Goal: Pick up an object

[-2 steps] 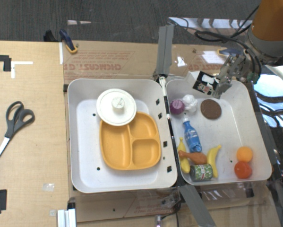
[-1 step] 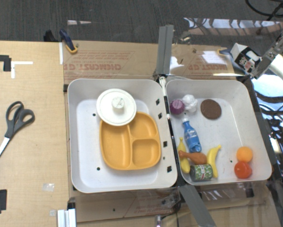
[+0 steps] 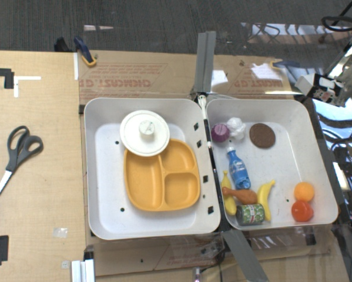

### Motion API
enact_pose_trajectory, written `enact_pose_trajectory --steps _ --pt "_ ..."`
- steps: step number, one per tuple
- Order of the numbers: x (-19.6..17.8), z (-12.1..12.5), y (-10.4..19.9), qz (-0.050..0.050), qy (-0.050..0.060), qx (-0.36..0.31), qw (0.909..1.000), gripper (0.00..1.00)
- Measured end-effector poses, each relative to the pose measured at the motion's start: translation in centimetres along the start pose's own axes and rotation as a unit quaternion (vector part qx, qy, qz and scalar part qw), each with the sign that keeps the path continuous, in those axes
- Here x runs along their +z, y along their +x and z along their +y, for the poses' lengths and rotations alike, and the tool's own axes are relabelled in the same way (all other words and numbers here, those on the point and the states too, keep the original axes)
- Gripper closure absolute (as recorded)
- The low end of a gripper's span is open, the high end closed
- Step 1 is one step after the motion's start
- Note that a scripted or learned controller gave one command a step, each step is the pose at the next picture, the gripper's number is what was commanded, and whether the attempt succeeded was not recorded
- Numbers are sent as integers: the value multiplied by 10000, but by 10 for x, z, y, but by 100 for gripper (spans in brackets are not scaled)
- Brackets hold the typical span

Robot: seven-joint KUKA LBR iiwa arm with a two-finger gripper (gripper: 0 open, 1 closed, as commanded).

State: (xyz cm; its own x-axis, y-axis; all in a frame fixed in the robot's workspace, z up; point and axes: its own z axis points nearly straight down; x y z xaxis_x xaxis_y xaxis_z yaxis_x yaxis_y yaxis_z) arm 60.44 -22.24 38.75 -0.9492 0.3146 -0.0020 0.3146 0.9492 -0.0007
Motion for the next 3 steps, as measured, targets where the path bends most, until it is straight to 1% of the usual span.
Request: enact_pose_trajectory --steps 1,2,3 --pt "94 1 86 10 1 943 9955 100" --pt "153 48 119 10 -1 1629 9866 100" --pt "152 48 119 9 0 1629 9866 0"
